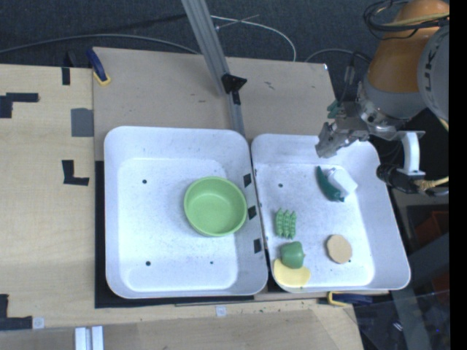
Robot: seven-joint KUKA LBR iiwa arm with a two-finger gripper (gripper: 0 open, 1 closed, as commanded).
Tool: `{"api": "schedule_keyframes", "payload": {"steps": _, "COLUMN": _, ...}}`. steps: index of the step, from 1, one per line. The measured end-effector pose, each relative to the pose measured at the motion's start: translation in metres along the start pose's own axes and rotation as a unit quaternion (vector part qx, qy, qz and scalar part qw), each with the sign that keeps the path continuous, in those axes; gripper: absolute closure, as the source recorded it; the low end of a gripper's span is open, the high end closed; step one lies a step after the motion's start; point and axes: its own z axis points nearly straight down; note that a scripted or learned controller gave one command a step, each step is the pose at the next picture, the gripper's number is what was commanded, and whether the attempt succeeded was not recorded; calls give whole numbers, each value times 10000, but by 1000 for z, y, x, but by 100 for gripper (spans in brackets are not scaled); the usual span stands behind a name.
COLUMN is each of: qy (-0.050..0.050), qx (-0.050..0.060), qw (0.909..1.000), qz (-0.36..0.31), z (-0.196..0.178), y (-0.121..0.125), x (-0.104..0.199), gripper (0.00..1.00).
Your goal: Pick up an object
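My gripper [330, 143] hangs over the far right part of the right bin [379, 217], a little above and behind a dark green and white object [333, 182]. Nothing shows between its fingers. Further forward in that bin lie a ridged green piece [285, 223], a round tan disc [338, 249], a small green rounded object [292, 254] and a pale yellow piece [290, 275] at the front rim. A light green bowl [214, 205] stands in the left bin [131, 195].
A grey pole [208, 39] slants down to the divide between the two bins. A blue and yellow clamp [97, 65] sits at the bench's far left corner. Cables run over the dark floor behind the bench.
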Motion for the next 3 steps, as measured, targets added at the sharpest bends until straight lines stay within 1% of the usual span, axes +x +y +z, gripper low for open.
{"api": "schedule_keyframes", "payload": {"steps": 1, "qy": 11, "qx": 29, "qw": 10000, "qz": -25, "z": 9, "y": 4, "x": 63, "gripper": 100}}
{"api": "schedule_keyframes", "payload": {"steps": 2, "qy": 12, "qx": 38, "qw": 10000, "qz": -23, "z": 23, "y": 9, "x": 118, "gripper": 100}}
{"api": "schedule_keyframes", "payload": {"steps": 3, "qy": 9, "qx": 37, "qw": 10000, "qz": -19, "z": 32, "y": 2, "x": 163, "gripper": 100}}
